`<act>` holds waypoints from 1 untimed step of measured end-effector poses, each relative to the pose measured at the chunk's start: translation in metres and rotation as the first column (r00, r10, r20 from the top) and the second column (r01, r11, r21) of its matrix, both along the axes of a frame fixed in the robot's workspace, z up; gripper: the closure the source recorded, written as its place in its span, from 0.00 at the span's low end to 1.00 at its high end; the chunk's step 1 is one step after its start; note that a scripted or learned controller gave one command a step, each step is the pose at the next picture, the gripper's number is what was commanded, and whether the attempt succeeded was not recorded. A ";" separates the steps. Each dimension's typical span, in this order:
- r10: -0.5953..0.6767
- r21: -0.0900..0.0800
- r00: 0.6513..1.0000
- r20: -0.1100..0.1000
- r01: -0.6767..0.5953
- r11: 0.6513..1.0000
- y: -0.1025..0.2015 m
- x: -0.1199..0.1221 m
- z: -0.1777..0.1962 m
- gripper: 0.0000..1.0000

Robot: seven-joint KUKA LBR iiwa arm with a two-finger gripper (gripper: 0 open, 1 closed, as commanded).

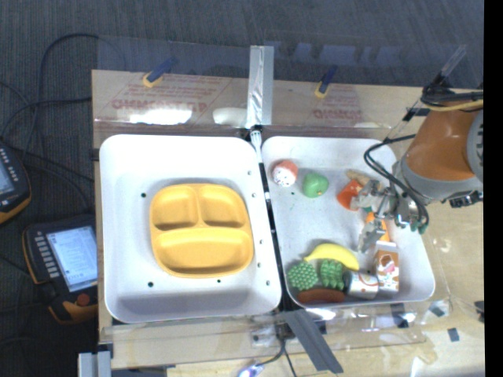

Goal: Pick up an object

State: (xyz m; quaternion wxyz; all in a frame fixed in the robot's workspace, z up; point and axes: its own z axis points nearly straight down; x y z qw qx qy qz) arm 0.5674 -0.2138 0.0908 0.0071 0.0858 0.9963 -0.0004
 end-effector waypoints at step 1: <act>-0.179 -0.001 0.984 0.001 0.179 0.984 0.041 0.012 0.000 0.00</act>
